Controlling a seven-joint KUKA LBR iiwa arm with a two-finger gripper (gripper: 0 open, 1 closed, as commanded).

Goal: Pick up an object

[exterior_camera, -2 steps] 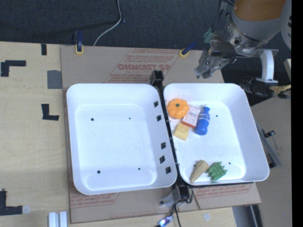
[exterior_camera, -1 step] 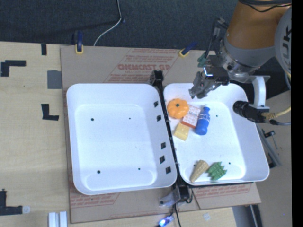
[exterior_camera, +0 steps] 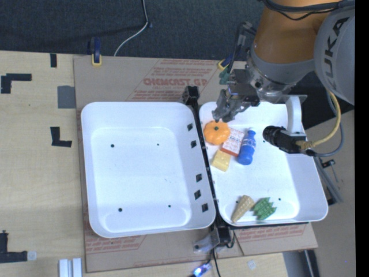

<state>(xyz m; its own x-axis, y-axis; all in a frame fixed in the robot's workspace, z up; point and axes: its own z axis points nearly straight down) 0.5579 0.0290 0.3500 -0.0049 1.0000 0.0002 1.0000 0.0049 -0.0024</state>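
I am looking down on the surface [exterior_camera: 34, 154] with two white bins sitting side by side on a sheet of cardboard [exterior_camera: 167, 77]. The left bin [exterior_camera: 92, 120] is showing just its bare white floor with a few small dark dots. The right bin [exterior_camera: 300, 183] is holding all the toys.

The arm [exterior_camera: 294, 27] is reaching in from the right, with its big orange band up at the far right. The claw [exterior_camera: 223, 113] is hanging at the far left corner of the right bin, just above a small orange pumpkin [exterior_camera: 217, 134]. The claw tips are pointing down toward the pumpkin, very close to its top. I cannot tell if they are touching it. I also cannot tell if the claw is wide or narrow, because the dark parts are all bunching together from up here. I am not seeing anything lifted up in it.

Just to the right of the pumpkin, a red and white packet [exterior_camera: 232, 143] is lying flat. A blue bottle [exterior_camera: 247, 148] is lying right beside the packet, on its right. A small yellow block [exterior_camera: 221, 161] is sitting just nearer than the packet, touching it or almost so.

At the near edge of the right bin, an ice cream cone [exterior_camera: 242, 208] is lying on its side. A green toy [exterior_camera: 264, 208] is sitting just to its right.

A black tube-shaped part [exterior_camera: 282, 138] is sticking out over the right side of that bin.
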